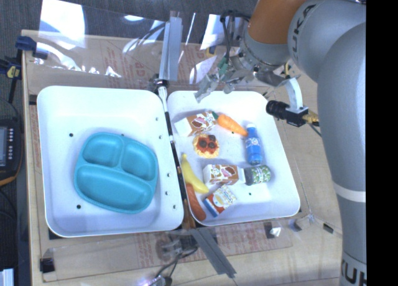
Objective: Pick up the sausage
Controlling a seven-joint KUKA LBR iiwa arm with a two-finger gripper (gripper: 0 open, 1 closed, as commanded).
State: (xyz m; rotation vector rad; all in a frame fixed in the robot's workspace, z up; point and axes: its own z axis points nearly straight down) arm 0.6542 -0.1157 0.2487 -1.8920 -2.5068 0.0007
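Reddish-brown toy sausage (194,202) lies at right white bin's (283,179) near-left edge, beside yellow plastic banana (194,176). Likely light, stiff, slippery; grab mid-length across width. Two-finger gripper (214,84) hovers far edge, fingers spread, holding nothing.

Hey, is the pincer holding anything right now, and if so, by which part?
Nothing is held. The pincer hangs above the far edge of the right bin, while the sausage lies in that bin's near left corner.

The grey arm (336,92) reaches in from the right, its tool (214,86) raised and tilted leftward.
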